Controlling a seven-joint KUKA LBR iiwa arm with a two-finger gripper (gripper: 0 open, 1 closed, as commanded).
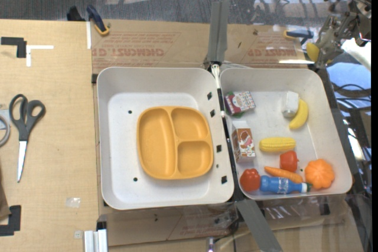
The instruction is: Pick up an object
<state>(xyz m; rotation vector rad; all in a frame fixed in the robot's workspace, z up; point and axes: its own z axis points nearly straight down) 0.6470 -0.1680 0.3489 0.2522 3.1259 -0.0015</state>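
Two white bins are sitting side by side on the bench, and we are looking down on them at a slant in the camera view. We are seeing the arm (pixel 345 23) coming in at the upper right, hanging outside the right bin (pixel 328 97) just past its far right corner, with black cables looping over it. The gripper (pixel 328 47) is hovering there above the bench edge, well apart from every object. It is too cluttered and small for us to read, so we cannot tell whether the jaws are spread or pressed together. We are seeing nothing held.

All candidate objects are lying in the right bin. We are reading a small red-and-white carton (pixel 240 102) near the far left, a second carton (pixel 244 144) just below it, and a white block (pixel 291 102) touching a banana (pixel 299 114) near the far right. A corn cob (pixel 277 144) is lying mid-bin beside the second carton. Along the near wall we are seeing a red pepper (pixel 250 180), a blue bottle (pixel 282 186) lying flat, a carrot (pixel 283 173) just above the bottle, a tomato (pixel 288 160) above the carrot, and an orange pumpkin (pixel 319 173) in the near right corner.

The left bin (pixel 109 144) is holding a yellow divided tray (pixel 175 142). Scissors (pixel 23 127) are lying on the bench, well left of the bins.
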